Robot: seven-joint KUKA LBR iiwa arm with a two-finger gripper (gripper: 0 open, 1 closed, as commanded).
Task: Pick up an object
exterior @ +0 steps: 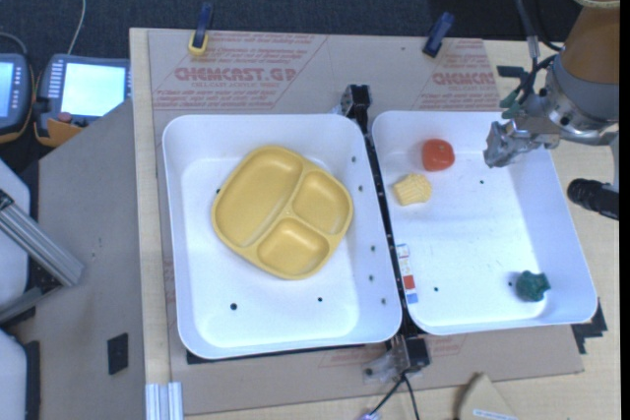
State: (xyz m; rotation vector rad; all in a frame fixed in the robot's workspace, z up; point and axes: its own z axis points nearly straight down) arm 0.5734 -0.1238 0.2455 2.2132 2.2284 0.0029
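We see two shallow white bins side by side on the worktop (157, 211): the left bin (187, 300) holds a yellow divided plate (283, 210), and the right bin (561, 241) holds a red ball (438, 153), a pale yellow piece (412, 189) just below it, and a small green object (533, 285) near the front right corner. The jaws hang over the right bin's far right side, close beside the red ball without touching it, with nothing between them. We cannot tell how far apart they stand.

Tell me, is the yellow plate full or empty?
Empty. The yellow plate lies flat in the left bin, and all three of its compartments show bare yellow with nothing in them.
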